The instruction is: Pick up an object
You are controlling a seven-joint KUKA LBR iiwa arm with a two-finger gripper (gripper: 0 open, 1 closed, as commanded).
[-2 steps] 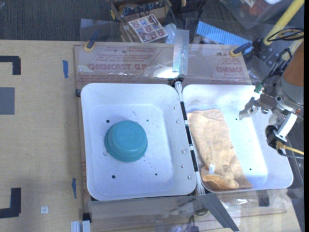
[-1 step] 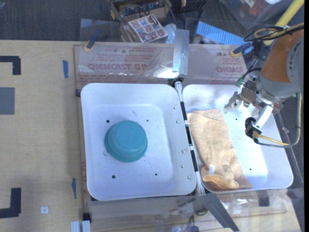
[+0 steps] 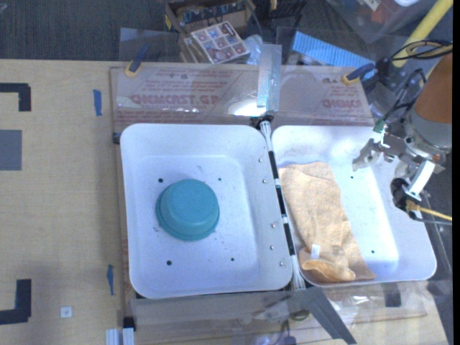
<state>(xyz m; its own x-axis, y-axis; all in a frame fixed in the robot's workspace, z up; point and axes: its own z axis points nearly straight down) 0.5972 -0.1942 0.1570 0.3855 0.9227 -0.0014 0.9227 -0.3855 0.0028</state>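
Nearest edge of bench: small orange-tan rounded item (image 3: 329, 268), looks like a bread roll or pastry, lying in the near corner of the right-hand shallow white plastic bin (image 3: 413, 261), resting on the near end of a crumpled beige cloth (image 3: 321, 210). Cloth runs lengthwise along that bin's left wall, approx. half the floor covered. Left-hand shallow white plastic bin (image 3: 140, 157) touches the right one along a shared wall; teal round upturned plastic bowl (image 3: 187, 208) sits near its centre, well apart from all walls. Farther on, grey arm w/ orange band (image 3: 435, 95) comes in from the right. Its two-finger gripper (image 3: 388, 160) hangs over the right bin's far right part, apart from cloth and roll. Fingers spread, nothing between them.
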